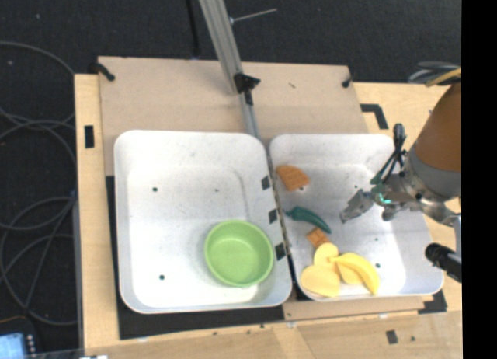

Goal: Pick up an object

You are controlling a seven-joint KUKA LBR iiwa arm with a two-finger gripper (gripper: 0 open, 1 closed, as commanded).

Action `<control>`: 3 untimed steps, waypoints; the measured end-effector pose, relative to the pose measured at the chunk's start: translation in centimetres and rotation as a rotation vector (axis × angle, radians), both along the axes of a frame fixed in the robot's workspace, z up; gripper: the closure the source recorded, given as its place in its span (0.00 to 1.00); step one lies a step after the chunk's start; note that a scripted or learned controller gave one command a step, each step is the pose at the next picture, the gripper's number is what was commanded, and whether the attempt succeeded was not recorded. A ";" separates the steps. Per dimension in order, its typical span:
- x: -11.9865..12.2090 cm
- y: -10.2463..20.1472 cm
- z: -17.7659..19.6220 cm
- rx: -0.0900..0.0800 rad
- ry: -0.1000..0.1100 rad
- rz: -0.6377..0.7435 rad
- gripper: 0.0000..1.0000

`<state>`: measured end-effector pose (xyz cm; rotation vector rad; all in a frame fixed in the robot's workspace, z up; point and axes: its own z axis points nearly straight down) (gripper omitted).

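Note:
My gripper [359,207] hangs over the middle of the right bin [342,151], reaching in from the right. Nothing shows between its fingers. To its left lie an orange piece [292,178] near the bin's left wall, a dark green curved object [309,217] below that, and a small orange-brown bit [316,236]. Yellow banana-like pieces [339,270] rest at the bin's front edge, below and left of the gripper.
A green bowl [238,252] sits in the front right corner of the left bin [163,163]. A grey metal pole [221,35] slants up from the gap between the bins. Cables lie on the dark floor at left.

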<state>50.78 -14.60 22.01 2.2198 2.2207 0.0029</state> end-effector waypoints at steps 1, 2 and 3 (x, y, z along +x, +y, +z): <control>-0.2 -0.2 -4.2 -0.001 0.005 -0.001 0.00; -1.1 -0.9 -9.5 -0.001 0.007 -0.002 0.00; -1.0 -1.1 -11.7 -0.001 0.000 -0.003 0.00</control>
